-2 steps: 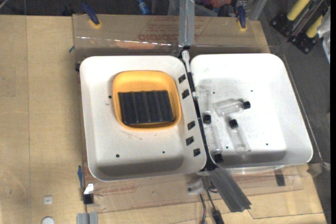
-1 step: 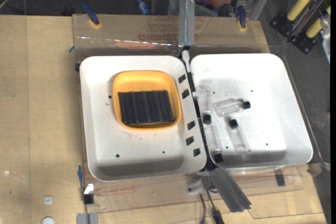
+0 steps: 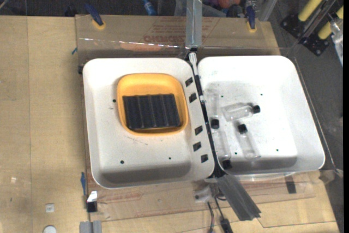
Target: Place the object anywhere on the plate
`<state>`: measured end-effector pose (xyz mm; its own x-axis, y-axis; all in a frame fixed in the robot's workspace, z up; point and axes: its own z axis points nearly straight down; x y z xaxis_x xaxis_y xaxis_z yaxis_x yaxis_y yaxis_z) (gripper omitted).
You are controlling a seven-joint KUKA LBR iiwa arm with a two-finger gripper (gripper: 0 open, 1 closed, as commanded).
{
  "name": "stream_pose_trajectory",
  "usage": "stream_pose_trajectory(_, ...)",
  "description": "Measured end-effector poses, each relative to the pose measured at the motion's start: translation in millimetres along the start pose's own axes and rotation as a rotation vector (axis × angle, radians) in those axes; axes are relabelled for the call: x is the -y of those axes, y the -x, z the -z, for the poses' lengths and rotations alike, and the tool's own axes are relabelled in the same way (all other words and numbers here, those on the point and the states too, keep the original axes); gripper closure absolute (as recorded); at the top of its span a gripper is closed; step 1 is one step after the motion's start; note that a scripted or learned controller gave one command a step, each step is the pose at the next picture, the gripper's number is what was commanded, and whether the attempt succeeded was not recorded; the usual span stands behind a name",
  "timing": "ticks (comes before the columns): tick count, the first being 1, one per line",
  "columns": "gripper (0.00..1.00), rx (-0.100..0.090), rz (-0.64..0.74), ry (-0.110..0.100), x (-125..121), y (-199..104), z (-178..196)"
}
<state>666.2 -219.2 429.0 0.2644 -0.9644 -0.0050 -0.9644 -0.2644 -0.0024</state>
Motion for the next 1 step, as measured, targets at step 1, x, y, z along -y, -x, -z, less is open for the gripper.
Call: stream_pose_trajectory(1,1.0,-0.002,0.324,-0.002,2.6,4.1,6.3)
